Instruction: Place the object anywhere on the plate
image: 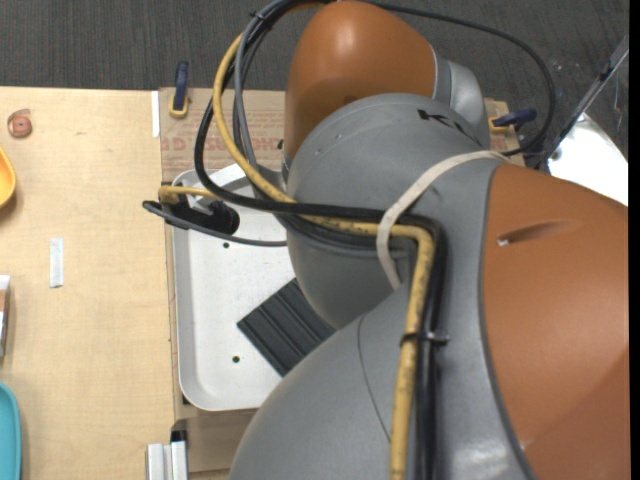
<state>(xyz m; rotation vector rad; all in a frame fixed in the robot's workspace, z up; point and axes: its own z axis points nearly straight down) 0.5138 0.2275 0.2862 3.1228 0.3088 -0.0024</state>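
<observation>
The grey and orange arm covers most of the camera view and hides the gripper. Under it lies a white bin, of which the left part shows. A dark ribbed flat object lies in that bin, half covered by the arm. No plate can be made out in the visible part.
Black and yellow cables loop off the arm over the bin's upper left corner. The light wooden bench top stretches to the left, with an orange thing and a teal thing at its left edge. A blue clamp sits at the bench's back.
</observation>
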